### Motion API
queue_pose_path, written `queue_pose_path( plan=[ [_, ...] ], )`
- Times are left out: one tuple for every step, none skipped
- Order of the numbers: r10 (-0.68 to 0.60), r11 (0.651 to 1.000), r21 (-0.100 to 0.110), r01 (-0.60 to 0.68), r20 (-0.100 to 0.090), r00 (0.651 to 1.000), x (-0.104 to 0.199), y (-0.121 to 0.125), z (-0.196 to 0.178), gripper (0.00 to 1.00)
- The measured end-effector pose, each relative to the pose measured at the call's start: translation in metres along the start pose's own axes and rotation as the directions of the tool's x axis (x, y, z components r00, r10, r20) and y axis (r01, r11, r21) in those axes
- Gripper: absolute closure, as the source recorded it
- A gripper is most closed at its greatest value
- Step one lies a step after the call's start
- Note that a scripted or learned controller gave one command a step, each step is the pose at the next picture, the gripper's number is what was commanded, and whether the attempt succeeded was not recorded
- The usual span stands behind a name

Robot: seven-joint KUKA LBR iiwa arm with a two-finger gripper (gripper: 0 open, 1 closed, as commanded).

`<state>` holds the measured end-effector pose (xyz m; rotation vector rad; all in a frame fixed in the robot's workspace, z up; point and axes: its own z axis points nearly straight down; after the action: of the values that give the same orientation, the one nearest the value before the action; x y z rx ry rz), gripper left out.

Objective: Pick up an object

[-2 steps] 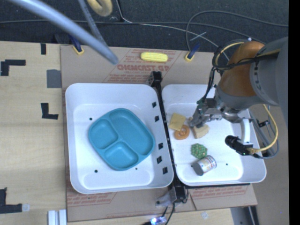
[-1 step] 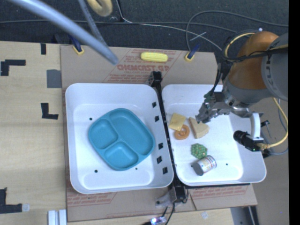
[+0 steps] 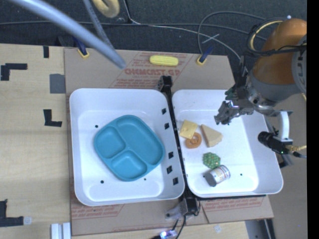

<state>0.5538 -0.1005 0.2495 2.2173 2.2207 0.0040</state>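
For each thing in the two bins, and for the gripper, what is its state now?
Blue tray: flat in the left bin, compartments up, nothing in them.
Yellow wedge: lying in the right bin, touching the orange slice.
Pale wedge: lying beside that slice.
Green ball: resting alone.
Can: on its side.
Gripper: above the right bin, holding nothing visible.

blue tray [image 3: 128, 147], white bins [image 3: 79, 108], green ball [image 3: 211, 159]

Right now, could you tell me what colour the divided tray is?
Light blue tray, clear in the camera view.
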Motion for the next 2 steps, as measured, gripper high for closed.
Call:
queue_pose_path(
  plan=[
    [0.001,1.000,0.000,-0.001,0.000,1.000,0.000,0.001,-0.048,1.00],
    [-0.004,1.000,0.006,0.004,-0.001,1.000,0.051,0.004,-0.024,1.00]
  ],
)
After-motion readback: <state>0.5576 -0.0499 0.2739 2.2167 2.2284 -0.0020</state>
